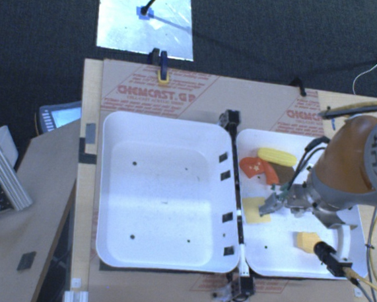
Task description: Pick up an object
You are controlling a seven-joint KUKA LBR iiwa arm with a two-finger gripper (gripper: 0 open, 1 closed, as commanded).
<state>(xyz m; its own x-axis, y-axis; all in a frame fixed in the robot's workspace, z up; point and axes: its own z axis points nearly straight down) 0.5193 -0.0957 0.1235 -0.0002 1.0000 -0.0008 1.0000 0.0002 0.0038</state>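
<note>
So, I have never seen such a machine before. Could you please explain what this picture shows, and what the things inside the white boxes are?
It is one picture, taken by a camera fixed above a bench and looking down at a slant. The big grey and orange shape on the right is a robot arm. At its end is its tool, the part meant for grasping, low inside the right bin. The left bin is beside it. In the right bin lie a long yellow piece, a red-orange piece, a flat pale yellow piece right by the tool, and a small yellow block nearer the front. From here I cannot tell whether the tool has gripped anything.
</note>
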